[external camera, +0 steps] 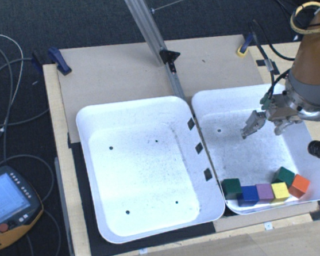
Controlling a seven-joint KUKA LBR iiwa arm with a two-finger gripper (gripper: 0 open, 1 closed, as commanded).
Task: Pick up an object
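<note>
My tool (266, 123) hung over the right bin (227, 110) with its fingers spread apart, nothing between them. The blocks sat in a row along that bin's near edge, well apart from my tool: dark green (232, 187), blue (250, 194), purple (264, 191), yellow (280, 190), orange (299, 184).

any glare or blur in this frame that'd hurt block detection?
Camera view: even overhead light, soft shadows only. The white bins look bright but not blown out; speckles on their floors stay visible. The blocks along the right bin's near wall read sharp with distinct colors. The claw is slightly soft at its edges.
</note>
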